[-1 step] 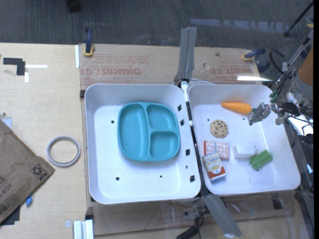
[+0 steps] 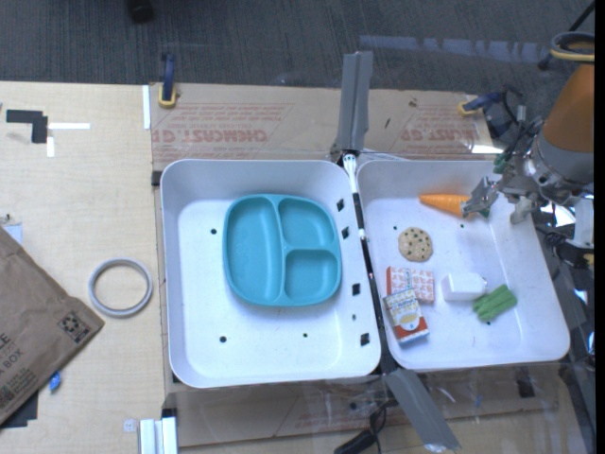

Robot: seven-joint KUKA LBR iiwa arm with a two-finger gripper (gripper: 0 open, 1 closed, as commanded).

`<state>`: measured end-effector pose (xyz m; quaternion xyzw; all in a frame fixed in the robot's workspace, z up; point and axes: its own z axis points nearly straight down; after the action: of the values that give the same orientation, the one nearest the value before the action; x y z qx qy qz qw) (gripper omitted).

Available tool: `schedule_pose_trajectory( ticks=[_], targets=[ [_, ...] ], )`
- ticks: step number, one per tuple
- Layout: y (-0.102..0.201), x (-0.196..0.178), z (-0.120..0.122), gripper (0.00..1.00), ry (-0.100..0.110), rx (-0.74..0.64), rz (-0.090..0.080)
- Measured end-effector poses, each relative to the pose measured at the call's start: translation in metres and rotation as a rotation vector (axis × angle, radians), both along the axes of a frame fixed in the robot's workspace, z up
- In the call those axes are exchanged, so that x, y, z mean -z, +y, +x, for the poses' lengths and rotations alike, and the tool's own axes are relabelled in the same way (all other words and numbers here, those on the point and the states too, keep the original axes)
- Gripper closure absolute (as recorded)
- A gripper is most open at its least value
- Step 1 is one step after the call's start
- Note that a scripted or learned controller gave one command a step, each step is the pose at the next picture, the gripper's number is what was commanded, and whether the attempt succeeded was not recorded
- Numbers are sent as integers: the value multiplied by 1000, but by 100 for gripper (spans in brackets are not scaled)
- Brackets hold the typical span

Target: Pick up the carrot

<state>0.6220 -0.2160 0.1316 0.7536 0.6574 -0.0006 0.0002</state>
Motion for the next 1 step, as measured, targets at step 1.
schedule_pose_trajectory(
  ticks=[1],
  targets=[
    [16,33,38,0,0,441,3]
  ],
)
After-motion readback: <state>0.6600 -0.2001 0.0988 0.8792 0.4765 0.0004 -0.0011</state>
